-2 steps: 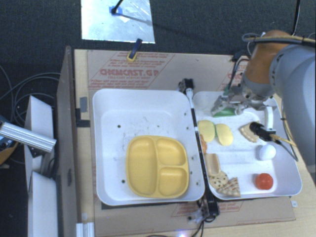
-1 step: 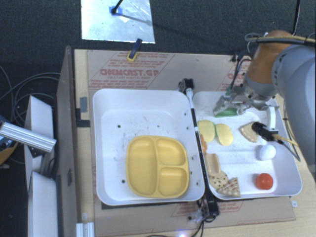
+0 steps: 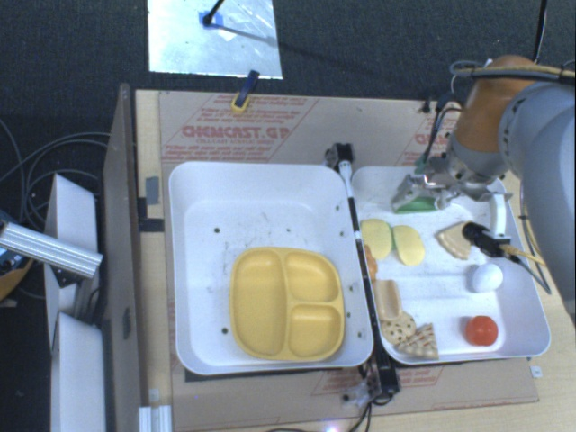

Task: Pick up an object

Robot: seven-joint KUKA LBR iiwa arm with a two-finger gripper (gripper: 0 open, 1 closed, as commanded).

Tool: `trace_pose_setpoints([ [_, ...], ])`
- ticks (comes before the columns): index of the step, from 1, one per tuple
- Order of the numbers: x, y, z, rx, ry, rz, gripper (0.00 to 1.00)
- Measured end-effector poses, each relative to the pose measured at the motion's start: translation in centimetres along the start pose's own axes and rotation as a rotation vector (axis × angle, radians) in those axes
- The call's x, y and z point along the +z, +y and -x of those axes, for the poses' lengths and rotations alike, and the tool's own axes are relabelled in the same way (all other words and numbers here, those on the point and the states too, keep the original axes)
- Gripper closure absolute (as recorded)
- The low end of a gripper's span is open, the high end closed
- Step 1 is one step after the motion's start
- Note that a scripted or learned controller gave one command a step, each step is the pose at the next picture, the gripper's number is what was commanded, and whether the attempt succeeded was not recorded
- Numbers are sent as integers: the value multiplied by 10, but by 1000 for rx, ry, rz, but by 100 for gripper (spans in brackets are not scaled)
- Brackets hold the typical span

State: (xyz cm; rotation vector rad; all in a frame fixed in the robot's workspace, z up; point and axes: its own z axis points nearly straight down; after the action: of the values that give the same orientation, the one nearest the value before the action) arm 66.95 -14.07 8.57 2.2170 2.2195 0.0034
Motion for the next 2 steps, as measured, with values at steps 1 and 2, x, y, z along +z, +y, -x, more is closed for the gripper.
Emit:
trace_pose_setpoints([
  [1,-14,2,-1,-2,1,5,100],
  [2,-13,2,-1,-3,1,4,0],
])
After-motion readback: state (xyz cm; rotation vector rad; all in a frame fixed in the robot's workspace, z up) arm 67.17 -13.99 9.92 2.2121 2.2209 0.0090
